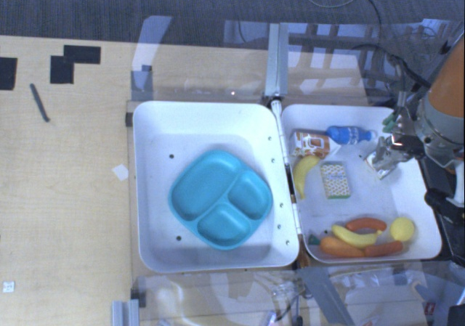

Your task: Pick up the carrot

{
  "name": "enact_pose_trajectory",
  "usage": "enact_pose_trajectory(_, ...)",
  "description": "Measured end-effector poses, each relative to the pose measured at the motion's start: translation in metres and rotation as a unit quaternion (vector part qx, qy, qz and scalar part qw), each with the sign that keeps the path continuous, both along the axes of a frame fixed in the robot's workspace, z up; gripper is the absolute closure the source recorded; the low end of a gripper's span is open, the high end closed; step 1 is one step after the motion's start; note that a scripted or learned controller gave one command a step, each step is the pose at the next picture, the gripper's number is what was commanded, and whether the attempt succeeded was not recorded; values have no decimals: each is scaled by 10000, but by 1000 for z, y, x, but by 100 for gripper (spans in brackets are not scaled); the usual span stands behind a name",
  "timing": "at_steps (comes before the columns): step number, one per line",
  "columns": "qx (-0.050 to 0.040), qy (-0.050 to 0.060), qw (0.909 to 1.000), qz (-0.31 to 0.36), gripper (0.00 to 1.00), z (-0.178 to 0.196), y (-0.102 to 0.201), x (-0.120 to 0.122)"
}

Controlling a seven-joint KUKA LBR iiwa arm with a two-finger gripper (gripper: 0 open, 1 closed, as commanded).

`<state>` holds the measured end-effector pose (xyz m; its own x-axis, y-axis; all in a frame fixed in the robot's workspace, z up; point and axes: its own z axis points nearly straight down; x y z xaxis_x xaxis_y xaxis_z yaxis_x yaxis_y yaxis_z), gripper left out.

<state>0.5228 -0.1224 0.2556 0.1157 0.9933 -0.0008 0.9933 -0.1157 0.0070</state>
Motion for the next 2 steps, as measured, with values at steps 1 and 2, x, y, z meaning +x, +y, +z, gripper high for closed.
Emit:
enact_pose_trajectory(1,-7,-3,9998,207,100,109,-56,-6)
enact_pose_trajectory(2,2,19,10000,96,100,38,-41,28)
